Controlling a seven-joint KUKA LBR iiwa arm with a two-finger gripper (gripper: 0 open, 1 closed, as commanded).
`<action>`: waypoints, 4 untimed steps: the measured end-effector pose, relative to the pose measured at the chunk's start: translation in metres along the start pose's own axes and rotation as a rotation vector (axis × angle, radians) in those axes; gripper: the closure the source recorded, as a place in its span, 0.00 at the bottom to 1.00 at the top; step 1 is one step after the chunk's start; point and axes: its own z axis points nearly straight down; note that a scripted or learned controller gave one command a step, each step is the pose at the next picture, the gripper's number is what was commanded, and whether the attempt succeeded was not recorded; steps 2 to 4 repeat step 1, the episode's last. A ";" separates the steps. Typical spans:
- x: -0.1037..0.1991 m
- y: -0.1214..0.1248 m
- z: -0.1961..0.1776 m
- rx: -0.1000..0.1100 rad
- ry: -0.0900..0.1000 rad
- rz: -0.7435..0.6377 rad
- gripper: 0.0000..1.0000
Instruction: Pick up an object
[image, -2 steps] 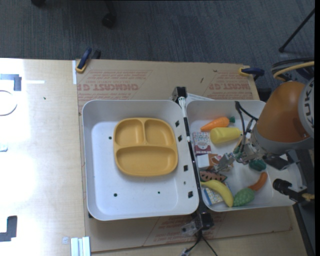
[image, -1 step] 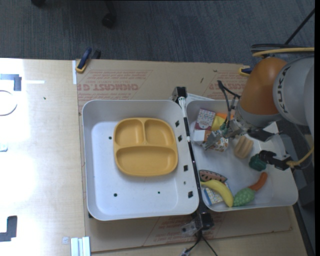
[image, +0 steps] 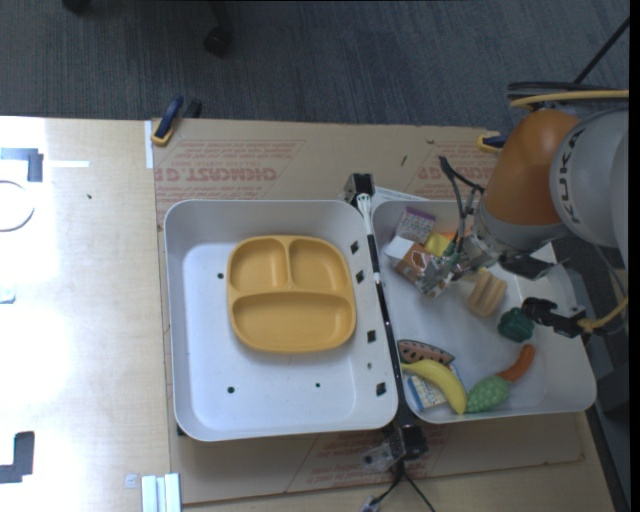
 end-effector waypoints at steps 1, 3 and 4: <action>0.012 -0.009 -0.167 0.003 -0.001 0.194 1.00; 0.012 -0.009 -0.167 0.003 -0.001 0.194 1.00; 0.012 -0.009 -0.167 0.003 -0.001 0.194 1.00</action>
